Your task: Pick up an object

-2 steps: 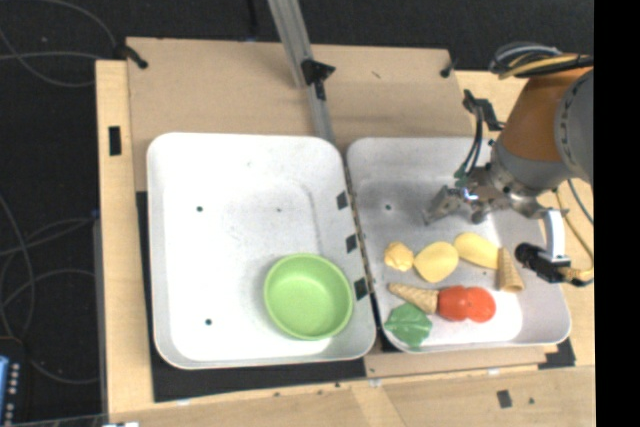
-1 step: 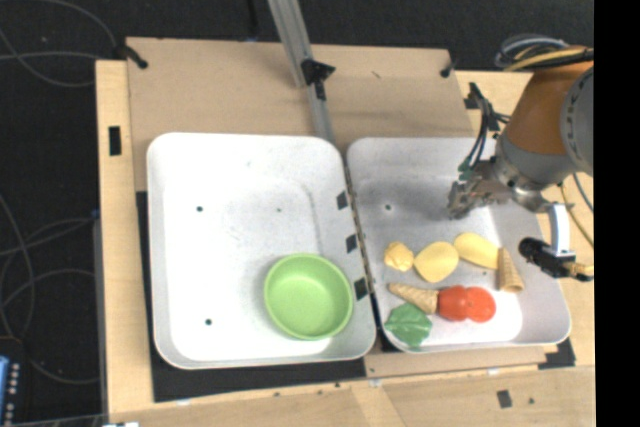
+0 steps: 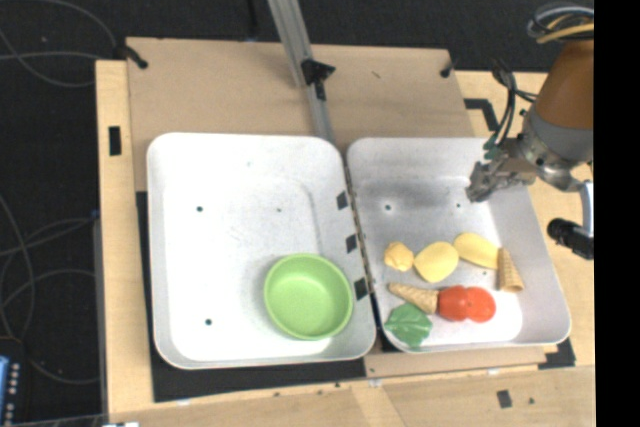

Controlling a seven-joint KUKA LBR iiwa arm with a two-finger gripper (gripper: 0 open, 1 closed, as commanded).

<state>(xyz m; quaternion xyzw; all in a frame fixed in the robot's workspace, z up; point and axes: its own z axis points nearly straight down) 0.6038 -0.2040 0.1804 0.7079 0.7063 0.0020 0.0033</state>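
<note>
Just a glossy red tomato [image 3: 467, 304]

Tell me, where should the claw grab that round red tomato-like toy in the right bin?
Probably from straight above, with the gripper closing across the round red tomato-like toy at its widest part, front to back. An orange cone touches its left side, so fingers fit better on its freer near and far sides.

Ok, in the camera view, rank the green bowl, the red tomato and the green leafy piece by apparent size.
1. green bowl
2. red tomato
3. green leafy piece, though it looks close to the tomato, so that order is unsure.
</note>
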